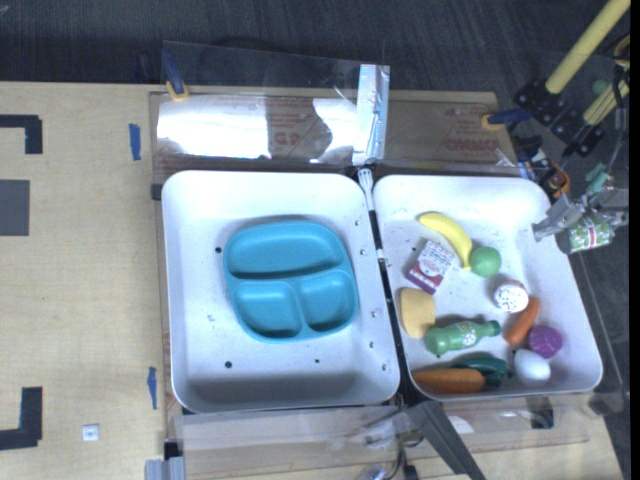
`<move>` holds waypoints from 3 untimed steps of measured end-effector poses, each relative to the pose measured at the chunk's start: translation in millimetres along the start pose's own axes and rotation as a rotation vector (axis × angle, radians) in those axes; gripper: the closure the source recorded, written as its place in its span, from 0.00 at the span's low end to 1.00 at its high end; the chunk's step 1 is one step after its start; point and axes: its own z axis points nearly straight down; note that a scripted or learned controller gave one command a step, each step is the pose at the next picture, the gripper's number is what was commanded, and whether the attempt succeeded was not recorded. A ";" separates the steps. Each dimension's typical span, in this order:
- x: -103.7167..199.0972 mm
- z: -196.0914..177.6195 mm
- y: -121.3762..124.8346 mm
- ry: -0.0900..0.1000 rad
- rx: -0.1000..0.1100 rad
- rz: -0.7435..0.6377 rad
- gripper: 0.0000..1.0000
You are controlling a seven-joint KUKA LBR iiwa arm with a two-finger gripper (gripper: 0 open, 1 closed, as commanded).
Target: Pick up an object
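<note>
several toys crowd the right bin (400, 203), lying left of the gripper (588, 230), which grips a small green-white can (590, 234).

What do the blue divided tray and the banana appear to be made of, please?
The blue divided tray looks like moulded plastic with a smooth matte finish: uniform colour, rounded compartment edges. The banana looks like toy plastic, evenly yellow and slightly glossy, though rubber or foam cannot be excluded.

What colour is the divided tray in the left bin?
Light blue tray, clear in the camera view.
</note>
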 end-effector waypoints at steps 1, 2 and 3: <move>66.4 49.3 39.2 0.002 0.002 -0.187 0.00; 62.8 173.6 76.2 -0.004 -0.009 -0.321 0.00; 34.4 181.0 68.6 0.001 -0.021 -0.133 0.00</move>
